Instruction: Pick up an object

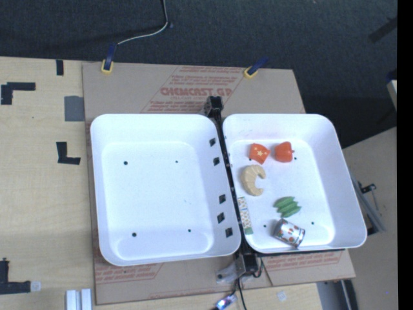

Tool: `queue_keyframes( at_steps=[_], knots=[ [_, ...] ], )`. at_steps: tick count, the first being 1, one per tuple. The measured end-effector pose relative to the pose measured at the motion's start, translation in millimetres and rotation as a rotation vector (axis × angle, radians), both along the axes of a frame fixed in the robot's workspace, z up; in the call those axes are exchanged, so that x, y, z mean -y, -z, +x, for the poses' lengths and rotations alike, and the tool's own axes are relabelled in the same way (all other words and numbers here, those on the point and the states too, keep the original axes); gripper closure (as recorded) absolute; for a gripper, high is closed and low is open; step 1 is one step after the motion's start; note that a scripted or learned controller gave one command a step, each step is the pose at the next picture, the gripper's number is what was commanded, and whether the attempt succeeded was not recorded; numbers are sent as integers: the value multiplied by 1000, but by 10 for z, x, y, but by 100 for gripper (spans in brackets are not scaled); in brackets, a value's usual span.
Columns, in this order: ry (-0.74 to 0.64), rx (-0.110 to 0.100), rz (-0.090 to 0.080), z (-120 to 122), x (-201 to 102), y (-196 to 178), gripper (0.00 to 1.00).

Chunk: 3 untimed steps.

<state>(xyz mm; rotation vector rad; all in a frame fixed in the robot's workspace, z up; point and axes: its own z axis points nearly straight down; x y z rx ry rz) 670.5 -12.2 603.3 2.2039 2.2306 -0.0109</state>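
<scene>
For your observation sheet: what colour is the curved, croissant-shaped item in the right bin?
Pale tan croissant-shaped item, seen in the camera view.

2 bins touching side by side on a board (193, 92). Right bin (322, 141) holds 5 items: 2 small pieces (259, 153) (284, 152) near far edge, croissant (253, 179) toward left wall, pods (287, 206) mid, can (288, 232) at near edge.

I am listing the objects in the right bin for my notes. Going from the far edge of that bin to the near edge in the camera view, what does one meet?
Two red pieces side by side → beige crescent → green piece → small can.
</scene>
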Motion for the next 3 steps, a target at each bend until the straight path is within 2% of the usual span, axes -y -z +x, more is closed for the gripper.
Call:
queue_keyframes(
  at_steps=[2,3],
  knots=[
    [-4,2,-2,6,-24,-197,100],
    [-8,14,-4,19,-35,-297,100]
  ],
)
